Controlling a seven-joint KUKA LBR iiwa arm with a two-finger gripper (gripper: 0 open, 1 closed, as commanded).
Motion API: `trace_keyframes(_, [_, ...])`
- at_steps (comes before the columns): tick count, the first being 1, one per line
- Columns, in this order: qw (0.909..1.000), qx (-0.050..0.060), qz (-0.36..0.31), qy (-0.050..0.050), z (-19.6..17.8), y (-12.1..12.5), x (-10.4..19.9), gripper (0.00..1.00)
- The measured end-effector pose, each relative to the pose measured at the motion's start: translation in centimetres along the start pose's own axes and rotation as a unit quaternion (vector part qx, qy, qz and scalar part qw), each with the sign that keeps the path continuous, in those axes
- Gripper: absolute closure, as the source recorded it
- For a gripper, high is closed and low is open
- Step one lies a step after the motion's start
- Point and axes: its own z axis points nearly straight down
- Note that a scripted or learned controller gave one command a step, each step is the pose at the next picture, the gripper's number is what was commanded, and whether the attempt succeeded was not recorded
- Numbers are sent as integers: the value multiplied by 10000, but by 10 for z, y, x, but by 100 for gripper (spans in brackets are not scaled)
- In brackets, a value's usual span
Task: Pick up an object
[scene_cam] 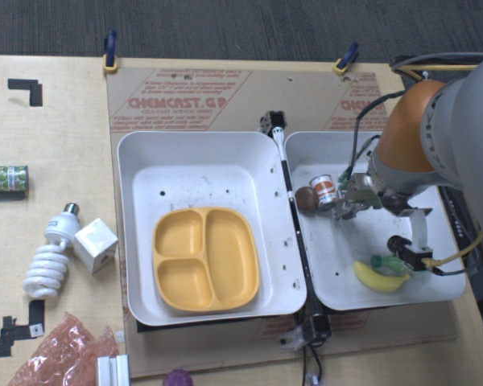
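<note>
Pink mesh bagging [64,348] lies at the bench's front-left corner, with a white block [113,370] and a scrap of something purple [177,378] just beside it along the front edge. Further back on the bench's left side sit a spiral light bulb [50,256], a white cube [96,244] touching the bulb's base, and a small green tin [10,178] well apart from both, near the left edge.

Two white bins stand side by side on a printed brown sheet [185,95] held at the back edge by two blue clamps [110,51]. The left bin [129,147] holds a yellow divided plate [205,257], lying flat toward its front.

The right bin [338,292] holds the things to be picked. A small can with a red label [325,190] stands near the bin's left wall, and a brown round object [305,199] sits just beside it on the wall side. A banana [380,278] lies near the front wall, with a small green item [386,261] against its upper side.

The arm reaches in over the right bin from the bench's right edge, and the gripper [344,206] hangs low just to the right of the can, very near it. Whether it is clenched or released cannot be told, nor whether it touches the can.
</note>
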Motion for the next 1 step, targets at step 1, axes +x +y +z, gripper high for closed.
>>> trace_keyframes(1, [10000, 6, 22, 2, 0, -61, -11, 0])
